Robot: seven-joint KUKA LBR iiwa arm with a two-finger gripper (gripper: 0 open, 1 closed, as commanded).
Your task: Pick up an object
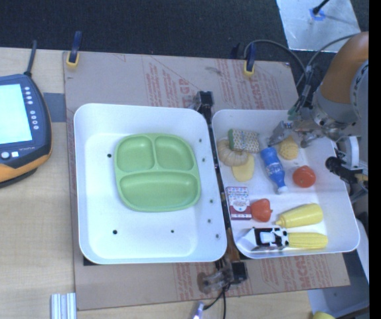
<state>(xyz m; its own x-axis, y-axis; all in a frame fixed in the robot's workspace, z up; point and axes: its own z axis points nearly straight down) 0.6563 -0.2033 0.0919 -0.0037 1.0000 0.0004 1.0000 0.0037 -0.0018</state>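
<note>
- Corn (304, 240), two yellow ears, lies at the near edge of the right bin (350, 208), one ear flat along the rim and the second (301, 214) just behind it, tilted up to the right.
- Black-and-white toy cow (270, 237) rests at the left end of the nearer ear, touching it.
- Small red-and-white carton (237, 201) lies flat by the bin's left wall, with a red tomato-like piece (261, 209) just beside it on the right.
- Green divided plate (157, 172), three compartments, sits near the middle of the left bin (84, 198), alone on the white floor.
- Blue bottle (273, 169) lies on its side in the middle of the right bin, cap toward the near edge; a round red item (303, 176) sits to its right, apart from it.
- Pale yellow pieces (243, 168) and a tan ring-shaped item (230, 153) cluster left of the bottle, below a speckled green-and-tan block (245, 139) at the bin's far left.
- Gripper (289, 135) hangs over the far right part of the right bin, fingers spread moderately wide, nothing between them; a small yellow item (288, 151) lies just below the tips.
- Grey arm with its orange band (347, 68) enters from the right.
- Handheld control pendant (8, 128) with a lit screen rests on the bench at far left, well apart from both bins.
</note>
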